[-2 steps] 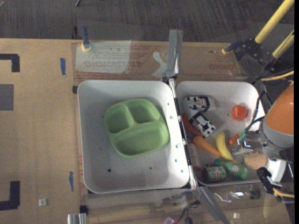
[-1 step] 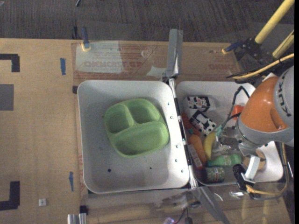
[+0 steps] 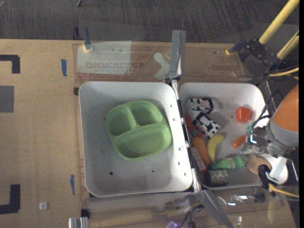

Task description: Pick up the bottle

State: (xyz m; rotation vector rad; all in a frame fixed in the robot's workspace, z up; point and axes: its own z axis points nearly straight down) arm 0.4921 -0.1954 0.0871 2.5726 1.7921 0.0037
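Green bottle (image 3: 230, 163) lying just left of the claw (image 3: 251, 148) looks light, slick plastic; best grabbed across its middle. Can't tell the claw's state.

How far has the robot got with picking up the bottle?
Nothing looks done yet: the green bottle lies on its side in the right bin, near the can and banana. In hand: the arm is over that bin's right edge, close to the bottle. Left: reach it, grip it and lift it.
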